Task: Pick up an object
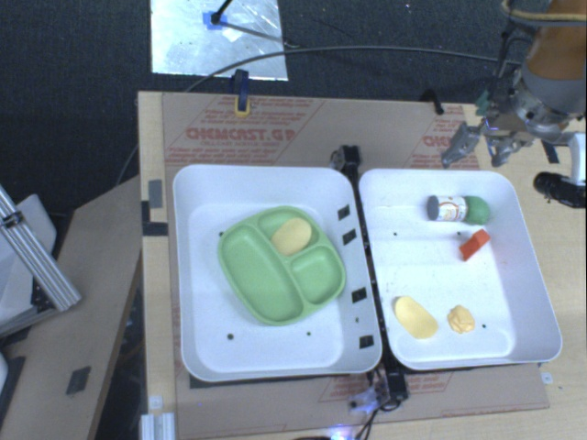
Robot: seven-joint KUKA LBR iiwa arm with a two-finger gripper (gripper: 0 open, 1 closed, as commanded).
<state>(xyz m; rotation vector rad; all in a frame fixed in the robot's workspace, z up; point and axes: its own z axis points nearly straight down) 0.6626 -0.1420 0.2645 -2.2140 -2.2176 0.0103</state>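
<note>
The claw [479, 145] hangs over the far edge of the right bin [532, 333], its two fingers spread apart with nothing between them. By my reading this is the approach step: nothing has been picked, and the arm [550, 53] is poised above the bin's back rim rather than over any one item.

Nearest the claw, just below it and a little toward the camera, lies a small bottle [457, 209] on its side, green at one end with a grey cap at the other. Just past that, nearer the camera, is an orange-red block [474, 244]. Well beyond these, toward the near rim, sit a yellow oval piece [415, 318] and a small yellow lump [460, 319], close to each other but apart. Far off to the claw's side, in the left bin [197, 337], a green divided plate [266, 282] carries a yellow round piece [293, 236] in one of its smaller compartments.

The bottle looks the likeliest target (it is closest). The next move would call for shifting over it, turning so the fingers straddle its narrow width, then dropping. It lies on a rounded side, so an off-centre close could roll it away.
</note>
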